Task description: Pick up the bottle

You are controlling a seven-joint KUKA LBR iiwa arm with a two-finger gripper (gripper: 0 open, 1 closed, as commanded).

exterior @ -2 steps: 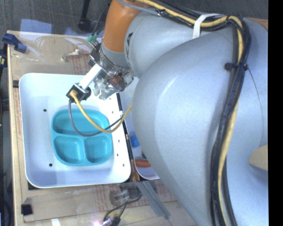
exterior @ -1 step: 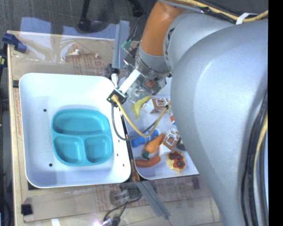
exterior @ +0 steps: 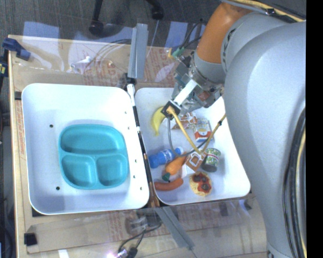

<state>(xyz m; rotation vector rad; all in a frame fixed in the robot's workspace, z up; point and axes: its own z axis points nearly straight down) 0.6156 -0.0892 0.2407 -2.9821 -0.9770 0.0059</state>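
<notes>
Plywood bench (exterior: 70, 235) under two white bins, dark carpet and a chair base behind, so nothing fancy. Starting at the near edge of the right bin (exterior: 234, 168): I've got a toy hot dog (exterior: 168, 185) and a little pizza-looking thing (exterior: 200, 183) along the front wall, then a carrot (exterior: 175, 165) and a small green can (exterior: 211, 158). The bottle (exterior: 162, 158) is lying on its side, blue cap end toward the divider, touching the carrot on its right. A banana (exterior: 159, 120) sits farther back, with the gripper (exterior: 171, 109) hovering just beside it, well short of the bottle.

If I were driving this, I'd bring the gripper toward the near-left of that bin, line the fingers across the bottle's narrow axis, and come down on the blue half, away from the carrot, so I don't grab both. The wall is close, so not much slack on that side.

Jaws: I honestly can't tell if they're spread or pressed together, the wrist blocks them. The big grey arm (exterior: 269, 90) hides the bin's right wall too. The left bin (exterior: 37, 106) holds a teal divided tray (exterior: 92, 156).
</notes>
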